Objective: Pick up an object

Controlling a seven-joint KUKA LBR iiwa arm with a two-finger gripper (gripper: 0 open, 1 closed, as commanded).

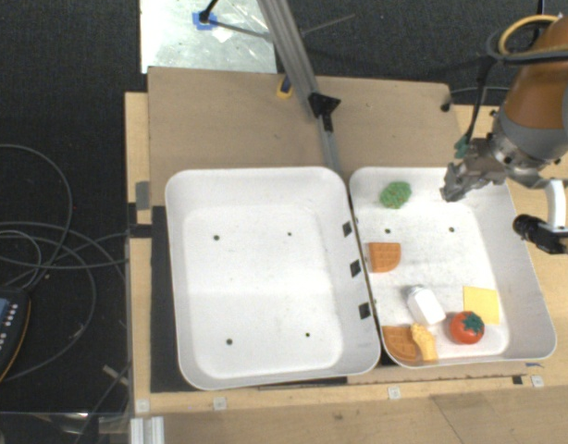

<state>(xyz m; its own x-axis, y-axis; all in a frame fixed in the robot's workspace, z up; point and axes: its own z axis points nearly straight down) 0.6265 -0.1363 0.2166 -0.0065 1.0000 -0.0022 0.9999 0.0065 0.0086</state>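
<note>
The right bin (506, 248) holds several small objects. A green leafy piece (395, 193) lies near its far edge. An orange waffle-like piece (384, 256) sits by the left wall. Near the front are a white cylinder (425, 304), a yellow block (481, 302), a red tomato (466, 327), an orange slab (401, 341) and a small yellow piece (425, 343). My gripper (453, 185) hangs over the far part of this bin, to the right of the green piece, with nothing visible between its fingers.
The left bin (256, 276) lies beside the right one, with black clips (355, 268) along the shared edge. A slanted grey pole (293, 49) crosses the back of the bench. Cables lie on the dark floor at the left.
</note>
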